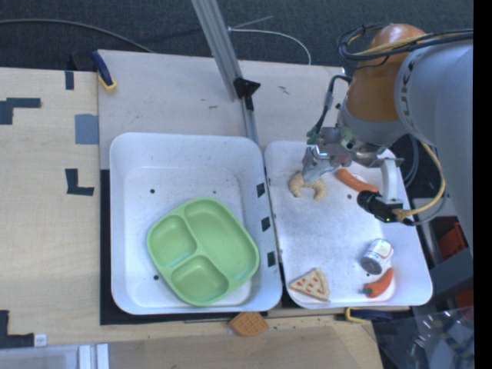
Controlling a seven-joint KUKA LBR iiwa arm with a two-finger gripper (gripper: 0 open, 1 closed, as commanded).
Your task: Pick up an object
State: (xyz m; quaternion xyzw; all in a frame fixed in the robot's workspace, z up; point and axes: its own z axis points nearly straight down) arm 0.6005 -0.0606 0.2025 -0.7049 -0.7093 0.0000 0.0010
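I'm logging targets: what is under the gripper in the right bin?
The gripper is right over a tan croissant-shaped toy, whose curled ends show below it. The toy's upper part is covered.

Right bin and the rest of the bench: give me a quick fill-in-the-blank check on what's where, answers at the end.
1. The green divided plate lies in the ____ bin.
2. The gripper is directly above the ____.
3. The pizza slice sits near the right bin's ____ edge.
4. The small can lies just above the ____ pepper.

Missing words: left; croissant; front; orange
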